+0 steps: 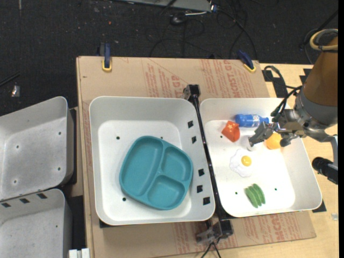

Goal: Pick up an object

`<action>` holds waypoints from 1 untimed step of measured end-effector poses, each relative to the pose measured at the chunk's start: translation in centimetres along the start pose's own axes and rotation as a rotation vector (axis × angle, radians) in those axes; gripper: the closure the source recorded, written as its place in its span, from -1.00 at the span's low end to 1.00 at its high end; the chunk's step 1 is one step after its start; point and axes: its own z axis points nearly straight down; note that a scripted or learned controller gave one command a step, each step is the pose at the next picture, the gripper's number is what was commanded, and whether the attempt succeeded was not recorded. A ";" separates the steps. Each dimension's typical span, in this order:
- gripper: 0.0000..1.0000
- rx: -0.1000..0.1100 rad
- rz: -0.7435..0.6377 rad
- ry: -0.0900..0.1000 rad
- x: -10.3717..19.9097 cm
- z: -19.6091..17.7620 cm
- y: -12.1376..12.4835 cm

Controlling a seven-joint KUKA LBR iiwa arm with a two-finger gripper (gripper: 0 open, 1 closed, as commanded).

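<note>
While the gripper [267, 135] hangs low in the right bin [303, 198], its dark fingers [258, 137] stand spread, with an orange object [273, 141] just beside or partly between them; whether it is gripped cannot be told. Candidate objects lie close together: a red piece [231, 131], a blue bottle [247, 120], a fried egg [242, 163], and, further off, a green pod [256, 195]. Probable faults: the fingers close off-centre and squeeze the rounded orange object aside, or a finger knocks the blue bottle. The left bin [102, 198] holds a teal tray [156, 172].
</note>
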 end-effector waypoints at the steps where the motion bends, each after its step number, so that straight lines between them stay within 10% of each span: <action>1: -1.00 0.005 0.002 0.001 0.2 6.4 0.0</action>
